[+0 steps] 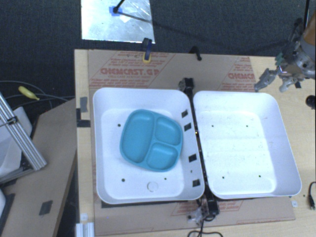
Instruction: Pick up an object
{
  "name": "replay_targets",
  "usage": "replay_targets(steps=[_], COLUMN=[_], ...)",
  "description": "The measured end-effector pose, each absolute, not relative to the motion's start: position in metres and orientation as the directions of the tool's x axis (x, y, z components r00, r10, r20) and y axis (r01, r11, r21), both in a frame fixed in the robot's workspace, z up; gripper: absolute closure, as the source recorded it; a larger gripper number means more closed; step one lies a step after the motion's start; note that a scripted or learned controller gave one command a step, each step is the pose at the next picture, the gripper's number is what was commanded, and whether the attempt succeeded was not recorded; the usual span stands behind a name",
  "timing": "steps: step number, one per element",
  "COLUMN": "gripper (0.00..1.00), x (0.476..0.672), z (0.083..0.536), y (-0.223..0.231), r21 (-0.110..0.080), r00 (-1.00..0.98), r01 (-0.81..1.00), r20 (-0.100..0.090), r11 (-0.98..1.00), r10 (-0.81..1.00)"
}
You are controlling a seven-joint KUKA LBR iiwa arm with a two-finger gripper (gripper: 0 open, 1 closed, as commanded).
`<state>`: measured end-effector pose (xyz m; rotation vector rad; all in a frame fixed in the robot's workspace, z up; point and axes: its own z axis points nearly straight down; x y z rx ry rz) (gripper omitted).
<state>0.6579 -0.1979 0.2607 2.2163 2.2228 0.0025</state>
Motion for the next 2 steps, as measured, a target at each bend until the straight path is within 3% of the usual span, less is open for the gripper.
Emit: replay_targets(steps=[2], gripper=[0.00], x=[0.490], z=[0.160], y=[-0.196], r21=[-0.009], r00=[0.002], r01=[1.000], r20=[0.004], r11=[-0.002], r10=[1.000])
